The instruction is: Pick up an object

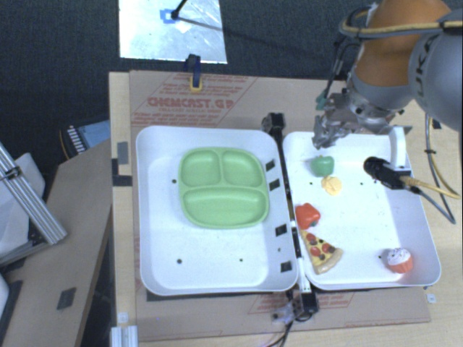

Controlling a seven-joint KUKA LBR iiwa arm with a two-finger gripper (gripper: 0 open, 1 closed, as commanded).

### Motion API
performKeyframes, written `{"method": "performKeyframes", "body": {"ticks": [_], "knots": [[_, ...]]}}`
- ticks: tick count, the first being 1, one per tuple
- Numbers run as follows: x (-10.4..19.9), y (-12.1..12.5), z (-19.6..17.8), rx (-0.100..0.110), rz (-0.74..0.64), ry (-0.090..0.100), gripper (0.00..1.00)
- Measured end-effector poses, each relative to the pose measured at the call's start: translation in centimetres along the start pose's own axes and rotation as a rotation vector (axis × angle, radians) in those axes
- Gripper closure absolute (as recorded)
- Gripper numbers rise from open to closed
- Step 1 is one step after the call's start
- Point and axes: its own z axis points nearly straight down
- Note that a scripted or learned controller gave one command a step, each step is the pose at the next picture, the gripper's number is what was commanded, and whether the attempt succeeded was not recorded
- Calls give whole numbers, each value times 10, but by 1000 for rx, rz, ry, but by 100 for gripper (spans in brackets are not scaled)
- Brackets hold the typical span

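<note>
We take the green toy (pixel 322 166) as the likely target, since the gripper (pixel 323 140) hangs just above it near the back of the right bin (pixel 419 230); whether it touches the toy we cannot tell, and nothing shows clamped in it. Its tips blur into the dark metal, so we cannot tell how far apart they stand. The toy looks like a small moulded plastic vegetable, rounded and glossy, and we judge it light, stiff and a little slippery; we would take it across its widest part, low down, so the curve does not squirt it out. Just beside it lies a pale yellow piece (pixel 331 186), lumpy and matte. Further forward sit a shiny red piece (pixel 307 215), a flat pizza slice (pixel 322 250) with painted toppings, and a cupcake (pixel 396 259) near the front corner. The left bin (pixel 159 259) holds a smooth green divided plate (pixel 221 187). Both bins are hard white plastic.
</note>
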Motion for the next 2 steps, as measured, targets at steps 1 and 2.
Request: {"method": "performKeyframes", "body": {"ticks": [1, 2], "knots": [[49, 4, 2, -1, 1, 0, 100], [95, -1, 21, 1, 2, -1, 100]]}}
